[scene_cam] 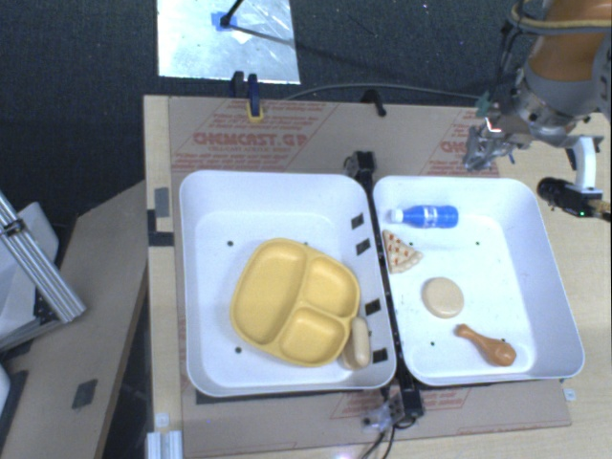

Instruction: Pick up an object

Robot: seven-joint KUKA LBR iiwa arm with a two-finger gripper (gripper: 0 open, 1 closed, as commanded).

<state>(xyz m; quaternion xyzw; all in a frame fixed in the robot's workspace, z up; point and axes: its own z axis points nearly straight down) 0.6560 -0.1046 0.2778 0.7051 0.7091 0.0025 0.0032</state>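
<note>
You have two white bins on the tabletop, side by side. The left bin holds two things: one yellow divided tray with three compartments, and one pale bread roll lying against the tray's lower right corner, close to the bin's right wall. The right bin holds four: one blue-and-white bottle lying on its side near the far wall, one pizza slice just below it by the left wall, one round beige disc (a cookie or bun, by the look of it) in the middle, and one brown drumstick-shaped piece near the front right.

The arm comes in from the upper right — its orange band high, its grey wrist below — and the gripper hangs over the cardboard just beyond the right bin's far rim, above and to the right of the bottle. It holds nothing; the view is too small and blurred to tell whether it is closed or apart.

Between the bins runs a black clip strip — and a blue clamp sits at the tabletop's far edge.
</note>
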